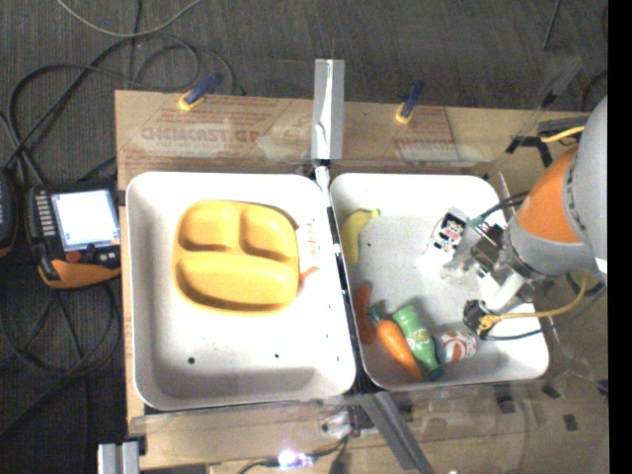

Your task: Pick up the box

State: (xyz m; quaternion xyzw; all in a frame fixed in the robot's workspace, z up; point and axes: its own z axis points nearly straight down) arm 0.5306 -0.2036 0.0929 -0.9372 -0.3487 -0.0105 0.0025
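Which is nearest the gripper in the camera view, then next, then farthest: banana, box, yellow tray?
1. Box, in the right bin, beside the gripper.
2. Banana, at that bin's left wall.
3. Yellow tray, in the left bin.

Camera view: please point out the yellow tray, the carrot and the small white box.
yellow tray (237,279), camera view, on its large lower compartment.
carrot (392,344), camera view, on the middle of its orange body.
small white box (449,231), camera view, on its printed face.
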